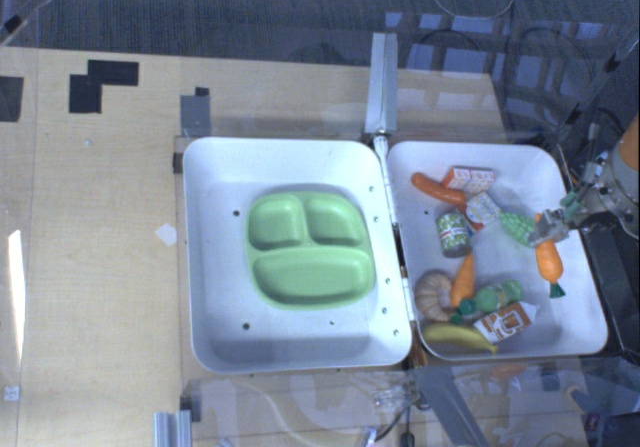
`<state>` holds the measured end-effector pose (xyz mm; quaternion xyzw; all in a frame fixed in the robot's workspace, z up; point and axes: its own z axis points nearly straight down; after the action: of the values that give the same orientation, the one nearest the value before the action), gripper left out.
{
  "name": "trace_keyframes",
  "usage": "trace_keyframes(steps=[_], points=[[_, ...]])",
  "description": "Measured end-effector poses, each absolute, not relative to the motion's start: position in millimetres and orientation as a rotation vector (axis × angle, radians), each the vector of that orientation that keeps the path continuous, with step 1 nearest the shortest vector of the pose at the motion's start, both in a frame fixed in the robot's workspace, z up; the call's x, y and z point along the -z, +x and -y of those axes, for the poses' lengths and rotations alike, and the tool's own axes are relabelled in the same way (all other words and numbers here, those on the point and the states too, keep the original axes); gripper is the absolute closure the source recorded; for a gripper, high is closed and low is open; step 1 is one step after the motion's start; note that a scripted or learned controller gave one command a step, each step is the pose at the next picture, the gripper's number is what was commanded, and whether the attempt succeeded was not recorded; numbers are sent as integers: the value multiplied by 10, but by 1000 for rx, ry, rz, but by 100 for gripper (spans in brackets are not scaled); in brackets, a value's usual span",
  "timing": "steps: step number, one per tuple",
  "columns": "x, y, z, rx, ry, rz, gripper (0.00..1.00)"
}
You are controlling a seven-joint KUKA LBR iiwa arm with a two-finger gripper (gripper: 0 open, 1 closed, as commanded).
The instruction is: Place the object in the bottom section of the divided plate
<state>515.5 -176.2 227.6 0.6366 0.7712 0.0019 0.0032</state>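
Observation:
The green divided plate (310,247) lies in the left white bin (215,335), with two small sections at the top and one wide section (310,275) at the bottom. My gripper (557,222) hangs over the right side of the right bin (590,330). It is just above an orange carrot (548,261) with a green top and next to a bumpy green item (517,227). Whether it touches the carrot is unclear.
The right bin also holds an orange sausage (437,188), a white packet (470,178), a green can (453,233), a second carrot (462,280), a beige pastry (433,293), a banana (458,337) and a small carton (503,320). A metal divider (381,85) stands behind the bins.

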Motion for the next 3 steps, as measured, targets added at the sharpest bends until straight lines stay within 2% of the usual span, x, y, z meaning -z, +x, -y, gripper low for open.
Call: trace_keyframes(steps=[1, 2, 3], points=[[-1774, 4878, 1118, -3, 2041, -2386, 100], [-1852, 5569, 471, -5, 1852, -2533, 100], [-1848, 5350, -257, -5, 2035, -2391, 100]])
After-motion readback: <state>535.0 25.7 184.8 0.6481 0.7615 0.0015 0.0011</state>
